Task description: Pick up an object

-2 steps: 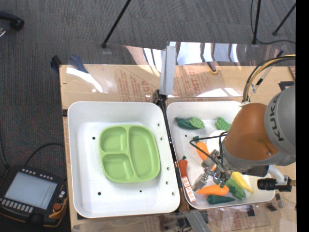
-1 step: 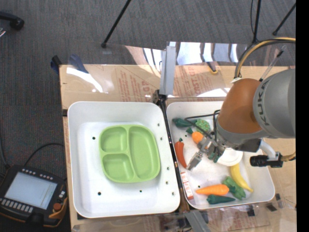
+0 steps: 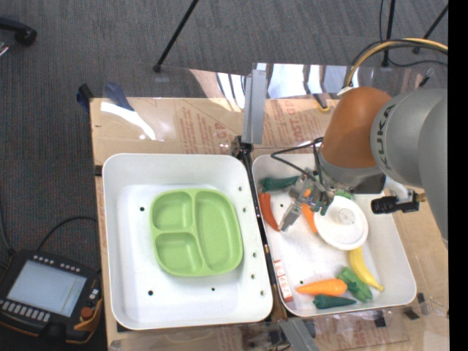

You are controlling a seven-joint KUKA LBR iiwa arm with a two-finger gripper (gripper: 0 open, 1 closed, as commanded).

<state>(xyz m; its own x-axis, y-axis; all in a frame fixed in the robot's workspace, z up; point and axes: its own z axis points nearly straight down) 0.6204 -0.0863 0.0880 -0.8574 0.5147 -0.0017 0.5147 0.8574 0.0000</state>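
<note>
The gripper (image 3: 296,214) hangs low in the right bin (image 3: 404,265), just left of the white round lid (image 3: 343,225), which serves as the landmark here. Its metal fingers (image 3: 290,216) point down and to the left with a narrow gap between them, and nothing can be seen in that gap. The arm's orange band (image 3: 355,126) and grey wrist rise above and to the right of the lid, hiding the bin's far right corner.

Left of the lid, beyond the gripper, a red-orange pepper (image 3: 268,212) lies by the bin wall. A dark green piece (image 3: 280,183) lies up and left of the lid, partly covered by cables. An orange piece (image 3: 311,218) touching the lid's left edge is mostly hidden. Below the lid lie a banana (image 3: 362,268), a carrot (image 3: 322,287) and a green vegetable (image 3: 355,284), crowded together and hard to separate.

Well to the left of the lid, the left bin (image 3: 117,254) holds a green divided plate (image 3: 196,231).
</note>
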